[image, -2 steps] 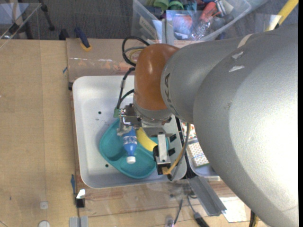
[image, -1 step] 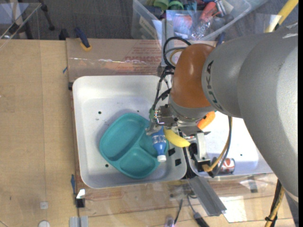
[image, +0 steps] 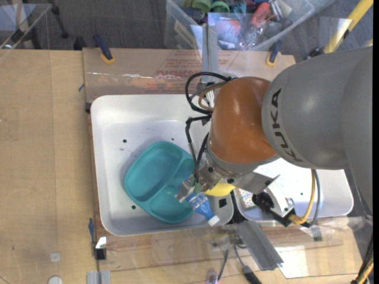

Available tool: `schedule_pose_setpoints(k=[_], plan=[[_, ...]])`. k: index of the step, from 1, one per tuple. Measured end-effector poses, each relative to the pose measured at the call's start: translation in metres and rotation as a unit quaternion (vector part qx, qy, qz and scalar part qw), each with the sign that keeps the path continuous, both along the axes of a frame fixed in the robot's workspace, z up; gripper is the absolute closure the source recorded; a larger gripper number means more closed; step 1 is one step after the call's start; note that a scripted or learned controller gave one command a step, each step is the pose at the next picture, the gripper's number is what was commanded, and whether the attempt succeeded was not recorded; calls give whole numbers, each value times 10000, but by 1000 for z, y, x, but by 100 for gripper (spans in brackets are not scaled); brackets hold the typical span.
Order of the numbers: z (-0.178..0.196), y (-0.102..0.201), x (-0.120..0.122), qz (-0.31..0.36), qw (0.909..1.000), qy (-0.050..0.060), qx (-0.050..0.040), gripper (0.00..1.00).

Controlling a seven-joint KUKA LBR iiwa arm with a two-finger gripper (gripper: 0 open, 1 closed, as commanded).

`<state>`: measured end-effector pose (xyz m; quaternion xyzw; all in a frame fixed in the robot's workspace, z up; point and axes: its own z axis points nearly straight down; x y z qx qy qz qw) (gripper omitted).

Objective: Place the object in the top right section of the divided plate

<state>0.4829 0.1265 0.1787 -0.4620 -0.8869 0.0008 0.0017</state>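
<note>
The big grey arm with the orange band point(image: 240, 123) comes in from 3 o'clock and hangs over the middle of the wooden tabletop point(image: 41, 158). In the left shallow white bin point(image: 112, 129) lies a teal divided plastic plate point(image: 157, 182), tilted a little, toward the bin's 5 o'clock corner. The end effector point(image: 198, 189) is just at the plate's 3 o'clock rim. Close below it I see a small blue and clear object point(image: 201, 206), and a yellow piece point(image: 220, 188) just beside, at 3 o'clock from it. Whether the end effector is wide, narrow or holding something, I cannot tell. At 12 o'clock behind the bins stands a clear plastic box of colourful toys point(image: 237, 5).
</note>
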Motion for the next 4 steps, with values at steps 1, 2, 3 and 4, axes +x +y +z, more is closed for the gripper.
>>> schedule_pose_setpoints(k=[1, 2, 3, 4], plan=[[34, 35, 48, 985, 9951, -26, 4, 100], [35, 20, 35, 1632, 9866, -8, 5, 100], [-7, -32, 77, 1562, 9877, -19, 3, 100], [-20, 5, 29, 2446, 9696, -14, 10, 100]])
